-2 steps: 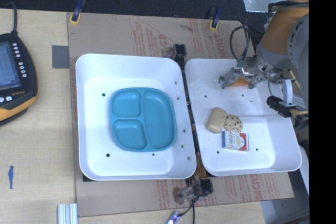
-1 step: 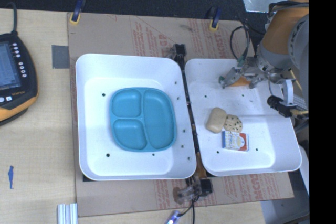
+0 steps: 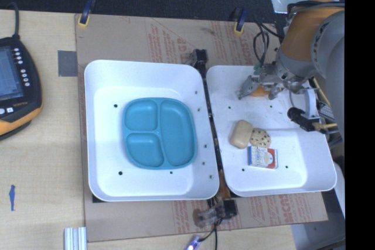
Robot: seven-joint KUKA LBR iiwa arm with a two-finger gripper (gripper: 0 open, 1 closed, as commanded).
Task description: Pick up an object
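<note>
The pincer [image 3: 253, 87] sits low in the upper part of the right bin [image 3: 304, 178]; its opening state cannot be determined. An orange item beside it is partly hidden. Lower in that bin lie a tan lump [image 3: 240, 133], touching a speckled round piece [image 3: 260, 137], with a small carton [image 3: 262, 157] just below. The left bin [image 3: 105, 178] holds a blue divided plate [image 3: 159, 132]. A handheld controller [image 3: 16, 85] is cut off at the frame's left edge.
</note>
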